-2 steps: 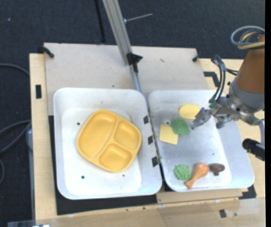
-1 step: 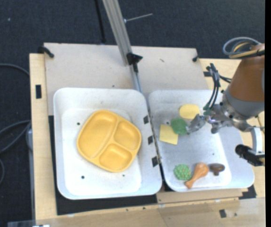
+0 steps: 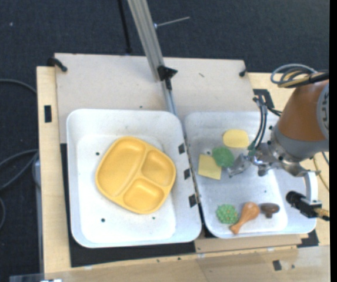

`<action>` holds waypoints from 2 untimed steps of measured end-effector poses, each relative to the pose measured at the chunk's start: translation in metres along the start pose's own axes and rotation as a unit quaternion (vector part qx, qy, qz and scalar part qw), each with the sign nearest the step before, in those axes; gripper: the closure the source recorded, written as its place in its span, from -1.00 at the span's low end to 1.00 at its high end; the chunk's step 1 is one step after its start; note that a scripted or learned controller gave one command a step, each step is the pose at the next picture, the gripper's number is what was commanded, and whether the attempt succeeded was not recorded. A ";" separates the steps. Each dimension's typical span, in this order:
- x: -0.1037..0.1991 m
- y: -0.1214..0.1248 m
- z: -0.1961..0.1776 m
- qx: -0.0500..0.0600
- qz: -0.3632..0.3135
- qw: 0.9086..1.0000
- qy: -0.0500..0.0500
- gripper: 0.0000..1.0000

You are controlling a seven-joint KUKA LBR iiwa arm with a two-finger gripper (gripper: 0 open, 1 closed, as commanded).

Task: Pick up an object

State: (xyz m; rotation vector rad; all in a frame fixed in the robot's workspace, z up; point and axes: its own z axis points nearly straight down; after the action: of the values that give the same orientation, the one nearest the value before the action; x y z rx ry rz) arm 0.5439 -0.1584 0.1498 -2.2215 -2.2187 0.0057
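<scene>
2 toys crowd the gripper (image 3: 237, 168) at 10 o'clock in the right bin (image 3: 286, 225): green ball (image 3: 222, 155), yellow wedge (image 3: 210, 167). Its opening is unreadable; closing could nudge either aside.

The grey arm with its orange band (image 3: 305, 115) is cut off at the three o'clock edge. Its two-finger gripper (image 3: 237, 168) overlaps the round green toy (image 3: 222, 155), hiding that toy's four o'clock side; finger spacing is unclear.

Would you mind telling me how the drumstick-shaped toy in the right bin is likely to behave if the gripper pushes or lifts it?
The drumstick toy looks rounded and smooth, so it may slip or pivot when pushed. Its bulbous end probably outweighs the thin handle, so it could tilt if gripped there.
</scene>
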 end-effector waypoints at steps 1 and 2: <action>0.000 0.003 -0.014 -0.004 0.002 1.000 0.000 1.00; 0.002 0.003 -0.078 -0.006 -0.002 1.000 -0.001 1.00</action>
State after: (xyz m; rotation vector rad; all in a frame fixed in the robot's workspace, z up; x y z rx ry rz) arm 0.5470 -0.1561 0.2280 -2.2237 -2.2307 -0.0074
